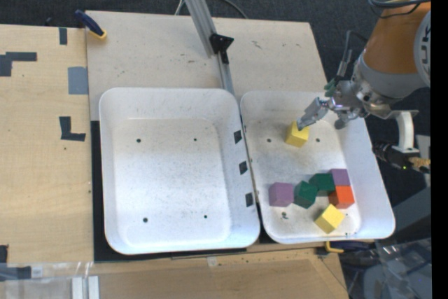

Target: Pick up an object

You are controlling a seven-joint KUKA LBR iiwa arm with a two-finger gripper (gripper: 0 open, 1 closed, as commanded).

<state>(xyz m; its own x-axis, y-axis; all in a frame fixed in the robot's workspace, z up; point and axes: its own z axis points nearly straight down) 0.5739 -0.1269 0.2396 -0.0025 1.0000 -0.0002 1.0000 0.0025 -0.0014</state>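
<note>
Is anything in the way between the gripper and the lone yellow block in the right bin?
Nothing visible. The gripper sits right at the yellow block, which lies alone in the right bin, apart from the cluster of blocks nearer the front.

7 blocks (323, 194), 2 bins (112, 105)

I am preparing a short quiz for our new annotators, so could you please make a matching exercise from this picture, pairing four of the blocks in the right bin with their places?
Things:
1. yellow block by the gripper
2. purple block
3. orange block
4. second yellow block

Places:
A. nearest the bin's front edge, below the cluster
B. left end of the cluster, beside the green blocks
C. alone in the bin's upper half, at the tip of the gripper
D. right side of the cluster, just under a small lilac block

Pairs: 1-C, 2-B, 3-D, 4-A
</note>
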